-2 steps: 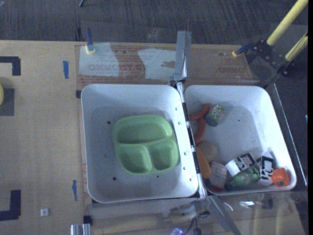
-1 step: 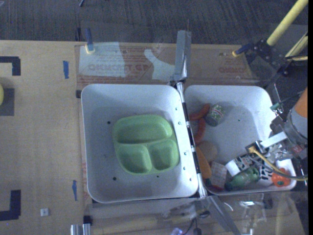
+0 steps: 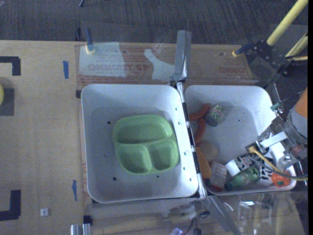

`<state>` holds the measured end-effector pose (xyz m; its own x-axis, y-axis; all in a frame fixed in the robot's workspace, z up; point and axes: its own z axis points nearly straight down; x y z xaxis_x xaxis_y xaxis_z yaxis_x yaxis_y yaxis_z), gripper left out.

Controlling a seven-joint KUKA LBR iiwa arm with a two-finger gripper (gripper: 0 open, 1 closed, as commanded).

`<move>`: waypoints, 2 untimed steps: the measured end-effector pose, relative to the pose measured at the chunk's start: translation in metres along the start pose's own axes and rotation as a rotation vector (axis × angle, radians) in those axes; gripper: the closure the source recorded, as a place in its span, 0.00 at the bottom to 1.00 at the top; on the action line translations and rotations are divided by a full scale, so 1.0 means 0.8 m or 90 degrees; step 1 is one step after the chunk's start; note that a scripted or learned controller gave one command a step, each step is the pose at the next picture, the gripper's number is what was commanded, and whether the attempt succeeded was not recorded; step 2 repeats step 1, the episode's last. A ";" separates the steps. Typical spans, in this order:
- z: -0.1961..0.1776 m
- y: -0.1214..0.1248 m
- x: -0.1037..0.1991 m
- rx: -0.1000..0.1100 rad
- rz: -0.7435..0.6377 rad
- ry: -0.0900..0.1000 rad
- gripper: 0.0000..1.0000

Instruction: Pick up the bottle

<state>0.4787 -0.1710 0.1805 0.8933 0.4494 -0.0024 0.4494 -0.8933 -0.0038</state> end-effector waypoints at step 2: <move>0.075 -0.081 0.042 -0.002 0.056 0.003 0.00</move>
